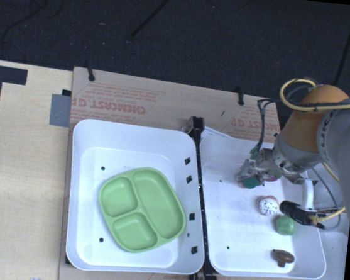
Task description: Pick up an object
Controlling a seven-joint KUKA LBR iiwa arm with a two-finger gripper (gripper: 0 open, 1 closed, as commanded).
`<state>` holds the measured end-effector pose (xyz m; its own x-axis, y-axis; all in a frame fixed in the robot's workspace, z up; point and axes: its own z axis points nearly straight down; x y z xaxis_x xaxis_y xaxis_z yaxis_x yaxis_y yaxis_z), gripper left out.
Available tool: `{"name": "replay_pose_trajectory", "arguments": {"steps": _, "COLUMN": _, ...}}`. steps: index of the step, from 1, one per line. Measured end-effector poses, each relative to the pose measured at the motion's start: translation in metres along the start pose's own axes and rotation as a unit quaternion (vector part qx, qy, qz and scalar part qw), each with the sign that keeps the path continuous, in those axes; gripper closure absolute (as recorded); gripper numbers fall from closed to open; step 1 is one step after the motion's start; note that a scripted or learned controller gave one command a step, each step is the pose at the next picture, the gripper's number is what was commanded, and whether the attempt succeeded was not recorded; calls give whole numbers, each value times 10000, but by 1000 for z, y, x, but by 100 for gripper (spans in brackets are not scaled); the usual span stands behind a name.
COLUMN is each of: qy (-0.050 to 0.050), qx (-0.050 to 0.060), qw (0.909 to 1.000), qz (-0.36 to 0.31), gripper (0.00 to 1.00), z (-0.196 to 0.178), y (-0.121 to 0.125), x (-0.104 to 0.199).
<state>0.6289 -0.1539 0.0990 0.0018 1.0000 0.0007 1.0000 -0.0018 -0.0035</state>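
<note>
Two shallow white bins side by side on the pale wooden worktop (12, 179), over a sheet of brown cardboard (141, 103). In the left white bin (92, 142): a light green plastic plate with three sections (142, 209), lying flat near the middle, a bit tilted in its turn. In the right white bin (225, 250): four small things. A little teal toy (249, 183) at the far side, right under the claw (253, 171). A small white ball with dark dots (269, 207) nearer, to the right of the teal toy. A small round green lump (285, 225) just beside the dotted ball, nearer and to the right. A little brown piece (283, 258) close to the near right corner, well apart from the others. Grey arm with an orange band (319, 128) reaching in from the right, bent down over the far part of the right bin. Claw low, at the teal toy, maybe touching it. Open or closed: cannot tell, too small and blurry. Black clips (197, 127) along the strip between the two bins. Dark carpet floor (176, 28) at the far side.
</note>
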Motion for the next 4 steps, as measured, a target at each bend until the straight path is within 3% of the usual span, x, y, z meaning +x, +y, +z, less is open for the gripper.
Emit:
{"name": "replay_pose_trajectory", "arguments": {"steps": 3, "qy": -5, "qx": -23, "qw": 10000, "qz": -11, "gripper": 100, "z": -117, "y": -5, "x": 3}}
{"name": "replay_pose_trajectory", "arguments": {"steps": 4, "qy": 7, "qx": -1, "qw": 10000, "qz": -23, "gripper": 100, "z": -128, "y": -10, "x": 54}}
